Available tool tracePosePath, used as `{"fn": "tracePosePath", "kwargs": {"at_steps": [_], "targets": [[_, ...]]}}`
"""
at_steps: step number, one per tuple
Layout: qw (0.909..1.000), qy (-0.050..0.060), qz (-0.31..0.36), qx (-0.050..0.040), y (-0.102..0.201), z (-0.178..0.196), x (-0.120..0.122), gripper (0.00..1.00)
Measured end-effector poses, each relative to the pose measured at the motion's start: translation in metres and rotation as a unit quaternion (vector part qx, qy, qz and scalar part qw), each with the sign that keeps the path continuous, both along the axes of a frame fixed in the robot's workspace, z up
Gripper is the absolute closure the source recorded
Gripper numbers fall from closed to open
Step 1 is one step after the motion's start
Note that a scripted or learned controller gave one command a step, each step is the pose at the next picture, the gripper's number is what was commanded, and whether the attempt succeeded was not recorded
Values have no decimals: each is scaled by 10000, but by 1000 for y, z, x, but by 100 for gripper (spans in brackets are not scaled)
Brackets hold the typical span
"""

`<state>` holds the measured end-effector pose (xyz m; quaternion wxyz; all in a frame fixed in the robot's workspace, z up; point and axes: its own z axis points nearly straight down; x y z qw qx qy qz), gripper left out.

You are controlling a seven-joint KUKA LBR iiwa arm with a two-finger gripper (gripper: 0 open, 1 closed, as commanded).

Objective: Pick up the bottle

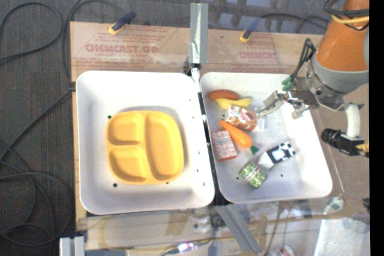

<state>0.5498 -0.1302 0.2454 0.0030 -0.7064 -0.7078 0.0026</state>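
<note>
I see the bottle [254, 174] lying in the right bin [312, 183], down-left of my gripper [271, 104], well apart. The gripper hovers by the carrot [237, 133]; finger state unclear.

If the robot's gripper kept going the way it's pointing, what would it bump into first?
The gripper points left across the right bin. Going straight on, it would probably first meet the round red-and-orange packet, close ahead of it. How high it hangs is unclear, so it might pass over.

Yellow tray [146, 145], white bins [90, 93] — orange carrot [236, 133], black-and-white carton [280, 153], green-labelled bottle [254, 174]
</note>
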Motion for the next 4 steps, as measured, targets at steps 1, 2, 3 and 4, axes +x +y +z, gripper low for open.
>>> {"fn": "tracePosePath", "kwargs": {"at_steps": [1,2,3,4], "targets": [[9917,-82,-1283,-21,6,-123,-29,0],[9844,-402,-1712,-89,13,-134,-46,0],[9772,15,-2123,-30,101,-66,-67,0],[9998,2,-186,-15,5,-32,-66,0]]}}
